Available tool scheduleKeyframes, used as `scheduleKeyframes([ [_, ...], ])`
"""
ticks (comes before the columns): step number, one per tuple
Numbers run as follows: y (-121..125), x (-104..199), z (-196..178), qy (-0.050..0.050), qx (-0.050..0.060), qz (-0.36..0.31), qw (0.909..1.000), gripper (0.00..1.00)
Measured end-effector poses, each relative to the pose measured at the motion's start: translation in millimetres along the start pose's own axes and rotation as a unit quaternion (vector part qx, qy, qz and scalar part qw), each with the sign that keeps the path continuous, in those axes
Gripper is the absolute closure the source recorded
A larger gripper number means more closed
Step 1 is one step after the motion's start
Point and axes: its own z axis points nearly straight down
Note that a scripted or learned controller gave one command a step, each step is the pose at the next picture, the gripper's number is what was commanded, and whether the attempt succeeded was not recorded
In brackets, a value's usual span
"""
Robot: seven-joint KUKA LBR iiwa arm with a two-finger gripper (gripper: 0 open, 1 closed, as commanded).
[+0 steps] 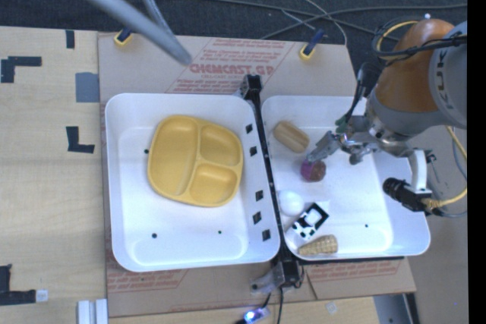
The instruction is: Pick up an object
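while one plate (pixel 195 161) fills left, five items sit right.

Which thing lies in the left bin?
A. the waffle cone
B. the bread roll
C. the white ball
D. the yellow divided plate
D: the yellow divided plate lies in the left bin, while the other three things lie in the right bin.

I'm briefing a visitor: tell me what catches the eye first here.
The big yellow divided plate in the left bin stands out. Then the grey-and-orange arm, its gripper just above a small purple object in the right bin.
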Motion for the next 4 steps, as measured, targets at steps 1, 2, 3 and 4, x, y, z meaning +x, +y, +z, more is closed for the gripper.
scheduleKeyframes([
  [1, -2, -10, 54, 0.0, 0.002, 0.001, 1.0, 0.0],
  [2, -2, -10, 101, -0.001, -0.001, 0.0, 1.0, 0.0],
  [3, -1, -10, 88, -0.002, -0.002, 0.0, 1.0, 1.0],
  [4, 2, -10, 46, -0.001, -0.002, 0.0, 1.0, 1.0],
])
